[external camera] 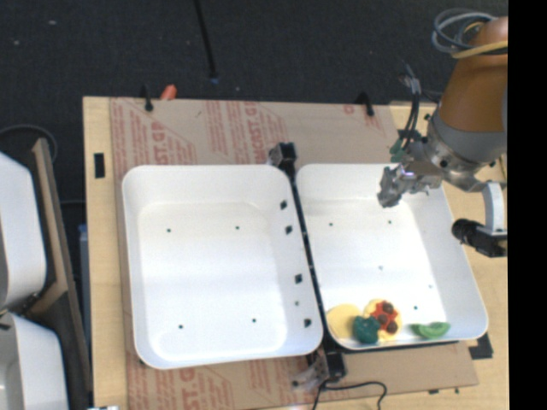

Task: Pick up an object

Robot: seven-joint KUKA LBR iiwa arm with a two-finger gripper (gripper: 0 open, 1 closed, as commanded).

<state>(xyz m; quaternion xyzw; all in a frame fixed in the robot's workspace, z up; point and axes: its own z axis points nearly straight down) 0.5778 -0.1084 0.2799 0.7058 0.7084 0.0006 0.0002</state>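
My gripper (391,193) hangs over the far part of the right bin (444,254), with nothing seen between its tips. Small objects lie together at that bin's near edge, well away from the gripper. A pale yellow piece (342,319) is leftmost. A dark teal object (366,331) sits beside it. A red and yellow object (383,313) lies just behind the teal one. A green leaf-shaped piece (430,330) rests furthest right.
The left bin (145,229) stands beside the right one, joined along a black clipped divider (297,246). Both rest on a cardboard-covered bench (205,135). The arm's orange band (475,84) rises at the right.
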